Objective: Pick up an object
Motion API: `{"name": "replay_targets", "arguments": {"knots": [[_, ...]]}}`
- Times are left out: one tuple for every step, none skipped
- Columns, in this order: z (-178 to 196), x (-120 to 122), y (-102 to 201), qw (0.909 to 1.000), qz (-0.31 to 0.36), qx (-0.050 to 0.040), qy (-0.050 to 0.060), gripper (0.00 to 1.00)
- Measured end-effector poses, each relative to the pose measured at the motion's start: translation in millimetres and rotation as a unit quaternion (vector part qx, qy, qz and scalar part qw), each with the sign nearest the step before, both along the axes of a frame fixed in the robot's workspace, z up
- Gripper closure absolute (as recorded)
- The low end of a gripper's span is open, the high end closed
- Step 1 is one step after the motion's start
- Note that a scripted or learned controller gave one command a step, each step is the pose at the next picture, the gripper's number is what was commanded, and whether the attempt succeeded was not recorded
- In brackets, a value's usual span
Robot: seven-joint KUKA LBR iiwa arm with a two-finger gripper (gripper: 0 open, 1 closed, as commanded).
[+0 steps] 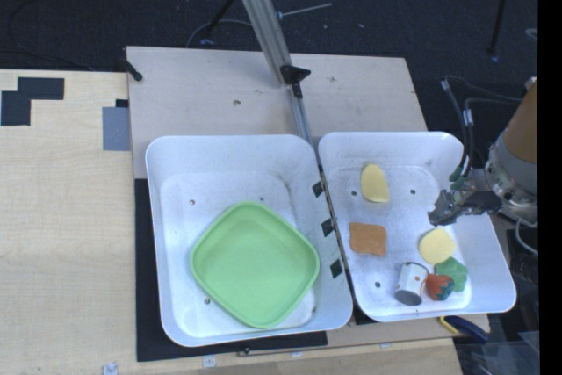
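The right bin holds several small objects. A pale yellow piece lies near its back, and an orange-brown square block sits left of centre. A yellow round object rests toward the right, with a green and red toy and a small white cylinder at the front. My gripper reaches in from the right. It hangs just above and behind the yellow round object, over the bin's right side. It is dark, and nothing shows held in it.
The left bin holds a large light green square plate. A metal rail slants down to the divide between the bins. Light wooden bench surface lies to the left. Cables hang by the arm at the right.
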State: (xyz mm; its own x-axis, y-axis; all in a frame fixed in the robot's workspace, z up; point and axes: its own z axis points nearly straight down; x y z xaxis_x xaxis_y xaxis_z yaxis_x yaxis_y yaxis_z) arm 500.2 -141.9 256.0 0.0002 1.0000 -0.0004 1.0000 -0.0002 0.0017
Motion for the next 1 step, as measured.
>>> {"name": "replay_targets", "arguments": {"knots": [[-14.6, 23.9, 47.9, 1.0, 0.002, 0.0006, 0.002, 1.0]]}}
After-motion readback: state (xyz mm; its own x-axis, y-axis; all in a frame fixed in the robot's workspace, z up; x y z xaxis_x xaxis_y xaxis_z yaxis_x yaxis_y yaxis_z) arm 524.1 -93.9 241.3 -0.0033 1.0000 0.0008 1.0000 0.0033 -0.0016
